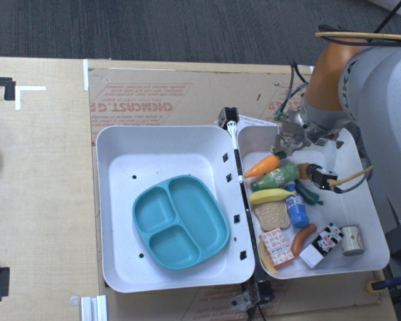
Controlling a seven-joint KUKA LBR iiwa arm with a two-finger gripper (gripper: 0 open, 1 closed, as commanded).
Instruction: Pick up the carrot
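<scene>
The orange carrot (261, 166) lies tilted near the back left of the right bin (373, 214), its thick end pointing up and to the right. The gripper (285, 147) hangs right over that thick end, under the arm's orange band, touching or almost touching it. The wrist hides the tip of the carrot there.
Packed close below the carrot are a green bottle (279, 177), a banana (270, 195), a bread slice (273, 215) and a blue bottle (297, 210). A sausage (303, 238), a small carton (278, 248) and a can (351, 240) lie nearer the front. The left bin (113, 179) holds a teal divided plate (180, 221).
</scene>
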